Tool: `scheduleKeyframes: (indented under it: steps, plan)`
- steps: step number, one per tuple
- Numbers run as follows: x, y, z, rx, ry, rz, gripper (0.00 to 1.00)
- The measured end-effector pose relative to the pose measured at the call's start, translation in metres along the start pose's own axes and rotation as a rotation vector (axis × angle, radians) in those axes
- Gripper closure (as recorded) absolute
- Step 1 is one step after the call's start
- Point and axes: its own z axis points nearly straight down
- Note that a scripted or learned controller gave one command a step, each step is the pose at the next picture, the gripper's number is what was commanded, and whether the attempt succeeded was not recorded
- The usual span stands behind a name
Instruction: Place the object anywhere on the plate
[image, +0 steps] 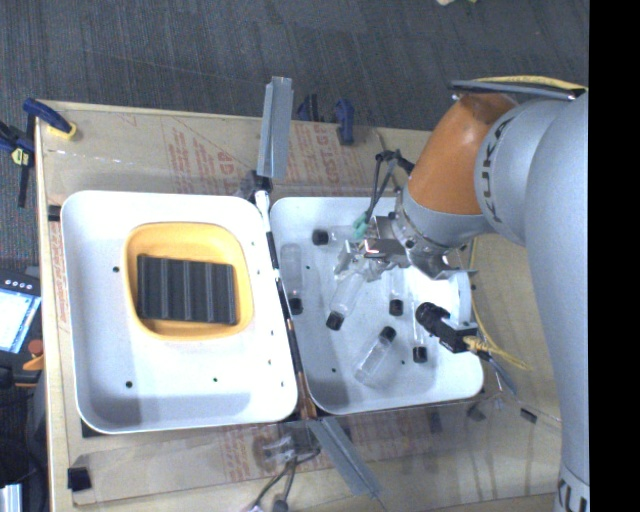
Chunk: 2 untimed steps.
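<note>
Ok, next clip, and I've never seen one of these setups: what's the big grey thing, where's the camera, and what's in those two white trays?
One camera looks down at a slant. The big grey robot arm with an orange band reaches in from the right. Its pincer is low inside the right-hand shallow white bin, among several small clear vials with black caps. Whether it grips one is not visible. The left-hand shallow white bin holds a yellow rounded plate with a dark ribbed centre, which is where the object should go.

Bench (150, 150): brown board top. Bears two shallow white bins side by side: left bin (90, 380) toward its left edge, right bin (330, 395) touching it.
</note>
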Motion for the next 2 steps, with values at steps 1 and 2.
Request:
scheduleKeyframes:
  steps: [1,2]
  plan:
    - [0.067,0.029,0.019,-0.001,-0.002,-0.110,1.00]
    - [0.111,0.036,0.000,0.000,-0.001,-0.348,1.00]
